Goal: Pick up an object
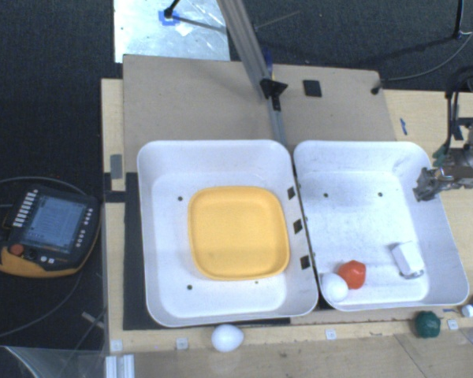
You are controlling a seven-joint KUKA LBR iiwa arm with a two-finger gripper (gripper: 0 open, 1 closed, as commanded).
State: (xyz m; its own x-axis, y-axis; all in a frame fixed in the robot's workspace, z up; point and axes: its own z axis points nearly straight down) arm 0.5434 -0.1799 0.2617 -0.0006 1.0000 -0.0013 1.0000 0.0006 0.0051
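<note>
Two shallow white plastic bins sit side by side on the tan table (331, 105); the left bin (162, 211) holds a square yellow plastic plate (239, 231) lying flat at its middle, well apart from every wall; the right bin (363, 211) carries three small things along its front edge, toward the table's front side; a small round red object (351, 273) rests near the bin's front left corner, touching or just beside a white ball (335, 287) that lies against the front left wall; a small white rectangular block (407, 260) lies tilted near the front right corner, apart from the red object; the rest of the right bin's floor is bare white with faint speckles. The grey tool (427, 184) hangs over the right wall of the right bin, at about the middle of that edge, well apart from the three things at the front; whether it stands wide or narrow I cannot tell, and nothing shows between its tips. On the table's front edge, outside the bins, a white egg-shaped object (227, 338) lies below the left bin, and a dark green round object (427, 324) lies near the front right corner; a handheld control pendant with a grey screen and orange base (46, 233) rests on the dark floor off the table's left side.
</note>
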